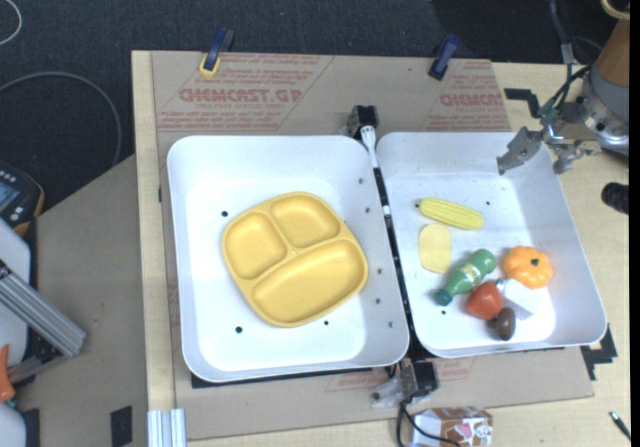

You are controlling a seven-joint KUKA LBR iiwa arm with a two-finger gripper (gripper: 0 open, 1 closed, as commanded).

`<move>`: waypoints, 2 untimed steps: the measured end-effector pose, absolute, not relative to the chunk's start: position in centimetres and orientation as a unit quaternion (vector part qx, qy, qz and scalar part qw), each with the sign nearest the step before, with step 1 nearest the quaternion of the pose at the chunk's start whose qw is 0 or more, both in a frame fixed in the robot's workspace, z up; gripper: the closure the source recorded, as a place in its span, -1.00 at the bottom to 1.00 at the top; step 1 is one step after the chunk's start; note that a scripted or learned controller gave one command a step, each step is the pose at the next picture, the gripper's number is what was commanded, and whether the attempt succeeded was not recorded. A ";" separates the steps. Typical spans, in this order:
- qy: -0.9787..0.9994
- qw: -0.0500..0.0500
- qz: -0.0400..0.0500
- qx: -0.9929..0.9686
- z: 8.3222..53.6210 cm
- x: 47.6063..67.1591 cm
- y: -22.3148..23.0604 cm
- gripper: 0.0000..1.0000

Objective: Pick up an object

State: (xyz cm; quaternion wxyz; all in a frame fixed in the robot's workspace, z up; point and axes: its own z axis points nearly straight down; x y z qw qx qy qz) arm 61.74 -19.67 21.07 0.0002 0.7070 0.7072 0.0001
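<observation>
The right bin [560,205] holds several toy foods. A yellow corn cob [450,213] lies near its middle, with a pale yellow slice [435,247] just below it. Toward the front are a green bottle [466,274], an orange pumpkin [527,267], a red piece [485,301] and a small brown piece [503,323], all bunched close together. My gripper [538,156] hangs over the bin's far right corner, well behind the foods. It is open, its two fingers spread apart with nothing between them.
A yellow divided plate [293,257] lies in the left bin [200,235]. Two clamps [212,53] hold the cardboard sheet at the back. Cables and the arm's body crowd the upper right.
</observation>
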 end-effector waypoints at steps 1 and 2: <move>0.707 -0.007 0.000 0.708 9.6 57.7 -22.2 -1.00; 0.708 -0.004 0.003 0.706 8.5 51.7 -21.9 -1.00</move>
